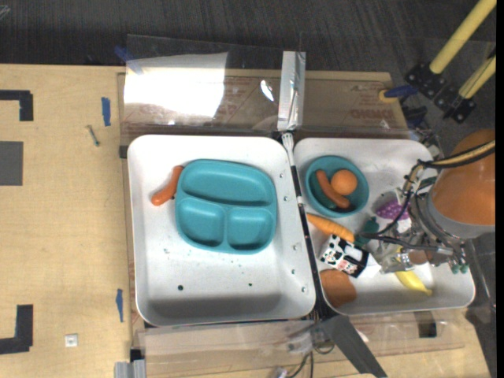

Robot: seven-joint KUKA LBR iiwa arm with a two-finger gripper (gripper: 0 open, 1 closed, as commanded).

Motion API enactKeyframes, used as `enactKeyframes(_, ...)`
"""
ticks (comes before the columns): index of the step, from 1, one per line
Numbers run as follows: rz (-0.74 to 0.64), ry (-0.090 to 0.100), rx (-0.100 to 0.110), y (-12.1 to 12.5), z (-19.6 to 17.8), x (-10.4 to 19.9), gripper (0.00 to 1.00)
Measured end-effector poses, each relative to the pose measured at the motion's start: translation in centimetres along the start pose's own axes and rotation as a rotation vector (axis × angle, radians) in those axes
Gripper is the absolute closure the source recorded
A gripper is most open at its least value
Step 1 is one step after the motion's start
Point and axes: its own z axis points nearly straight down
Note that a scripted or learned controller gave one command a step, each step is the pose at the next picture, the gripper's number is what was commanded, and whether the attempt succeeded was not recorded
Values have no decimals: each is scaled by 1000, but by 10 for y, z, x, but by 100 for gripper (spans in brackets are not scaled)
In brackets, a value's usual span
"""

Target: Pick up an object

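Observation:
The right bin (441,154) holds several toys. A teal bowl (337,186) carries an orange ball (344,182) and a small sausage (327,189). In front of it lie a carrot (329,227), a black-and-white patterned piece (343,254) and a brown rounded piece (338,287). Purple grapes (387,207) and a yellow banana (413,280) lie further right. My gripper (398,249) hangs low over the right bin between the grapes and the banana, below the orange band (470,191) of the arm. I see nothing clearly held.
The left bin (150,274) bears a teal divided plate (225,205) with an orange sausage (166,187) beside its left edge. A metal divider (290,93) stands behind the bins. Yellow-handled tools (461,34) lie at the top right.

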Motion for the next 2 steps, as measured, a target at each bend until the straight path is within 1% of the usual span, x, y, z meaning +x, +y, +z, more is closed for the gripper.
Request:
enactKeyframes(1, -46, 13, -8, 55, -38, -26, 100)
enactKeyframes(2, -59, 8, -3, 4, -141, -116, 100)
